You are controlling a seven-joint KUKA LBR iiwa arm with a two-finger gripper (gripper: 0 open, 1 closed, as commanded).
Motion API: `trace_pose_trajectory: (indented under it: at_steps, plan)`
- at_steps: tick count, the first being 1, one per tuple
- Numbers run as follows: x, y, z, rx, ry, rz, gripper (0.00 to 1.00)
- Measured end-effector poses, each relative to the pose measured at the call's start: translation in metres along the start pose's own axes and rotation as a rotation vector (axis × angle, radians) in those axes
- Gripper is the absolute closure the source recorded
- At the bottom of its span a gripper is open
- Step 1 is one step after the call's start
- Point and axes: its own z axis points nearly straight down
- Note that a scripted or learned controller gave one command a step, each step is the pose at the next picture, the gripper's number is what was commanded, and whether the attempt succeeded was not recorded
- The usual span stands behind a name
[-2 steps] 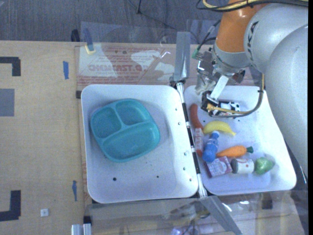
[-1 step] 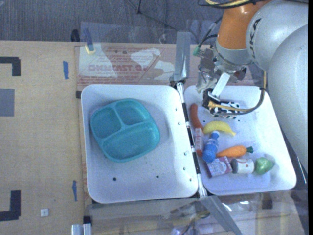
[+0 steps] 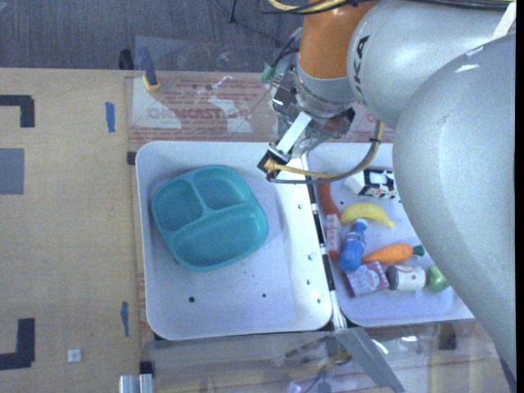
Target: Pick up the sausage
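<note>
The sausage (image 3: 326, 196), a short reddish-brown link, lies along the left wall of the right bin (image 3: 458, 309), pointing toward the far side. My gripper (image 3: 326, 131) hangs under the orange band, above the far left corner of that bin and just beyond the sausage's far end. The wrist blocks the view of the gripper's tip.
Close to the sausage in the right bin lie a banana (image 3: 367, 213), a blue bottle (image 3: 352, 247), a carrot (image 3: 391, 254), a pink packet (image 3: 366, 279), a small white bottle (image 3: 408, 278) and a green item (image 3: 436, 279). A teal divided plate (image 3: 210, 216) sits in the left bin (image 3: 246, 309).
</note>
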Motion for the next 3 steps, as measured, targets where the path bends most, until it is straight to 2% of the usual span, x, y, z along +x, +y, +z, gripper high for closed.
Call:
trace_pose_trajectory:
  at_steps: [1, 2, 3]
  plan:
    - [-0.039, 0.030, -0.012, -0.001, -0.001, 0.066, 1.00]
    - [-0.022, 0.019, 0.041, 0.004, -0.003, 0.320, 1.00]
    - [0.013, -0.018, 0.136, -0.003, 0.005, 0.320, 1.00]
